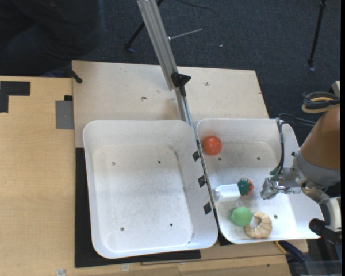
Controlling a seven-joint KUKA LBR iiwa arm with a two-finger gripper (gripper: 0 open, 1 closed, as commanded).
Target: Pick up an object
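Reaching in from the right, the grey arm (325,148) with its orange band hangs over the right bin (259,132), its pincer (268,190) low above the bin floor near the middle of that bin's right half. Whether the pincer is released or clenched cannot be told from this view, and nothing can be seen between its tips. Just left of the pincer, and apart from it, lies a small green and red toy (245,186), with a white block (226,192) touching its left side close to the divider between the bins. Below those two sits a green ball (240,216), and just beside it on the right, touching or nearly so, rests a tan ring-shaped piece (259,225) at the bin's near edge. An orange-red ball (211,145) lies well apart from them, toward the far left corner of the same bin. The left bin (103,148) stands alongside on the light wooden tabletop (29,171). A metal rail (161,45) runs at a slant from the top of the view down to the line where the two bins meet.
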